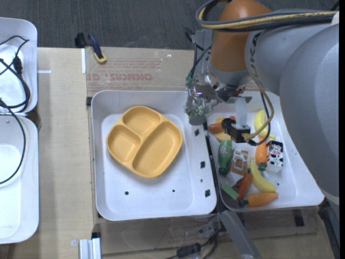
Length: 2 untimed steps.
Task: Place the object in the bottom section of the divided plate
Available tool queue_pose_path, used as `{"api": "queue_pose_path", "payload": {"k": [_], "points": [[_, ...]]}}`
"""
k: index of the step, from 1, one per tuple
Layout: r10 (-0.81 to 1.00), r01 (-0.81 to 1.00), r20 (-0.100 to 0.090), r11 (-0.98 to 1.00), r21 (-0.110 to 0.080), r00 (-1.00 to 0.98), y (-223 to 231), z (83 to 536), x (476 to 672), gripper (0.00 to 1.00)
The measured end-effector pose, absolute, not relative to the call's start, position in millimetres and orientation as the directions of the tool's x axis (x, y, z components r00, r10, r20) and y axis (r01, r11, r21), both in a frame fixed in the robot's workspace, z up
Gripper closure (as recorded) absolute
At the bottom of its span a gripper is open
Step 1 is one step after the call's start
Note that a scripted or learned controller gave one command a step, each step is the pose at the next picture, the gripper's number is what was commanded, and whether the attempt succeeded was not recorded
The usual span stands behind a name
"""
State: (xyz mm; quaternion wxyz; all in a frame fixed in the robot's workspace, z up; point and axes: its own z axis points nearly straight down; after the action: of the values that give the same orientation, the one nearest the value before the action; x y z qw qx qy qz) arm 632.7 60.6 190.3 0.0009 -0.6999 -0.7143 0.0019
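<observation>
Camera view, end effector (196, 111): hovering over the rim between the two bins, near the left bin's top right corner; whether it is wide, narrow or holding anything cannot be told.
Plate (144, 140): yellow, in the left bin (156, 201), all sections bare.
Object: not picked out yet; toy foods (245, 163) crowd the right bin.
Risk: a weak grip drops the item short of the plate.
</observation>
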Motion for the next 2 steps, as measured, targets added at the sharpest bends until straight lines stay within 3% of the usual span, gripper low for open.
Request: {"api": "queue_pose_path", "payload": {"k": [1, 2], "points": [[0.995, 0.995, -0.001, 0.103, -0.003, -0.103, 69.0, 190.9, 597.4, 1.00], [0.830, 0.830, 0.000, 0.558, -0.002, -0.558, 131.8, 197.9, 594.1, 1.00]]}}
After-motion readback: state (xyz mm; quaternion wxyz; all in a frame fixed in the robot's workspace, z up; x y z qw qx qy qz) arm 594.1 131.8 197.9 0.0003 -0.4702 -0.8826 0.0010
